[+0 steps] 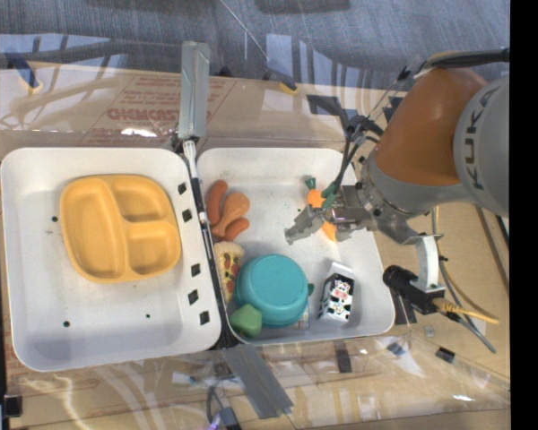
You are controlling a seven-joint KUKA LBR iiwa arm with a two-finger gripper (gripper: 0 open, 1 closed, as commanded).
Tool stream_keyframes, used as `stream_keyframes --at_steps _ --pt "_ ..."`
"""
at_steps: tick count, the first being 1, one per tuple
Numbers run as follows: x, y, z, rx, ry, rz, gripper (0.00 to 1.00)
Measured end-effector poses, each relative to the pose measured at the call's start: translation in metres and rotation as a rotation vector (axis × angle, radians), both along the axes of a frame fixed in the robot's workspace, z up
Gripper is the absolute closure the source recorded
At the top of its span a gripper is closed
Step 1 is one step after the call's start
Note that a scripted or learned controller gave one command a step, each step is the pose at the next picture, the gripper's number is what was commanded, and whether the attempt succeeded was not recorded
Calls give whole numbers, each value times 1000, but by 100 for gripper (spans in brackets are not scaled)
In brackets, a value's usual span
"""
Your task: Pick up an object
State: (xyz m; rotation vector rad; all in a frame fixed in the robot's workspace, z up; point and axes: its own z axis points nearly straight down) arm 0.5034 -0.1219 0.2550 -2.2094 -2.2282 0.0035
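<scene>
My gripper (307, 225) hangs over the middle of the right bin (278, 164), reaching in from the right. An orange carrot with a green top (315, 199) lies right at the gripper, partly hidden behind it, and another orange bit shows at its lower side. In the same bin are chicken drumsticks (227, 210), a pizza slice (228, 261), a teal pot (273, 290), a green piece (247, 320) and a cow-patterned milk carton (339, 297).
The left bin (27, 330) holds a yellow divided plate (119, 226). A grey divider strip (193, 88) runs between the bins. The pot, green piece and carton crowd the right bin's front; its back part is bare.
</scene>
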Motion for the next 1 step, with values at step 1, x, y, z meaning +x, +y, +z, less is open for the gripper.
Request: stream_keyframes --at_steps 1 --pt "97 -35 -139 2 12 49 0"
